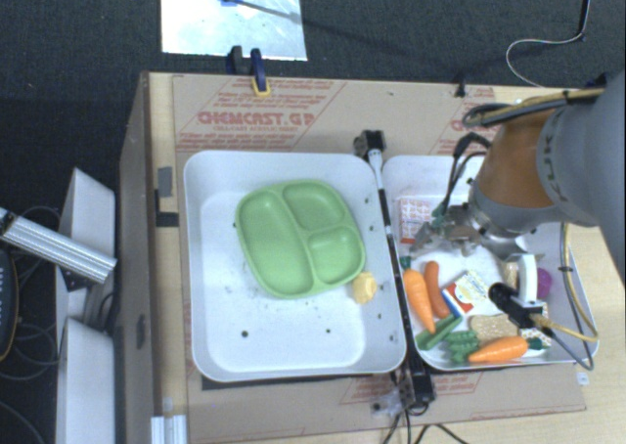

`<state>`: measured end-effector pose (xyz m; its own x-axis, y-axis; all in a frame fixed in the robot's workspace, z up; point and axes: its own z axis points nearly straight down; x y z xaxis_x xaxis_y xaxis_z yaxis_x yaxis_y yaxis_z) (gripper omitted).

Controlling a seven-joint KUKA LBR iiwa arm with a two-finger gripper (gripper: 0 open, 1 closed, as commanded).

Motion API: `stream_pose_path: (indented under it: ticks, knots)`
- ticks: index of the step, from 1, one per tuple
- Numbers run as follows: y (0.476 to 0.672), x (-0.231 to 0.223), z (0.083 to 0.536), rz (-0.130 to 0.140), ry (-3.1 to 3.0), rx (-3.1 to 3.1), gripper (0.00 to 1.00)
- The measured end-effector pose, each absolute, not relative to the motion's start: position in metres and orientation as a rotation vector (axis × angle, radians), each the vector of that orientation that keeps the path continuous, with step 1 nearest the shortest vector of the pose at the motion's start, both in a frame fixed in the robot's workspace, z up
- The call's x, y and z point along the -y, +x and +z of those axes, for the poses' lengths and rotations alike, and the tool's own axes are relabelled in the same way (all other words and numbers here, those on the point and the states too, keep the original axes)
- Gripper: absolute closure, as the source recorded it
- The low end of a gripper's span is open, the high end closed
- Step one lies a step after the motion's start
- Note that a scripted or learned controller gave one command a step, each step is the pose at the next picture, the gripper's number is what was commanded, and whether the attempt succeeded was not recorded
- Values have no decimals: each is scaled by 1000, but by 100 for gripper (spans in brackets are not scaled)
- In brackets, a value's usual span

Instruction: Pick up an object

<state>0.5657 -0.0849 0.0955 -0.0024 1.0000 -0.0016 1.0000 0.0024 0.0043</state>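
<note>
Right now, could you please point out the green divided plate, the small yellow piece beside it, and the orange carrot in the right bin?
green divided plate (298,237), camera view, centre ridge.
small yellow piece (363,287), camera view, its middle.
orange carrot (418,297), camera view, mid-body.

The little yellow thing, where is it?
The little yellow piece lies in the left bin, touching the lower right corner of the green divided plate, close to the wall between the two bins.

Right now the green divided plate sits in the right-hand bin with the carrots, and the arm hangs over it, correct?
Not quite. The green divided plate lies in the left bin, with a small yellow piece at its edge. The carrots are in the right bin, and the arm hangs over that one, as the camera view shows.
</note>
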Motion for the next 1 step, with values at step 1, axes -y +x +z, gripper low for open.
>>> stream_pose_path:
  ticks: [1]
  knots:
    - [636, 93, 85, 2, 2215, -2224, 0]
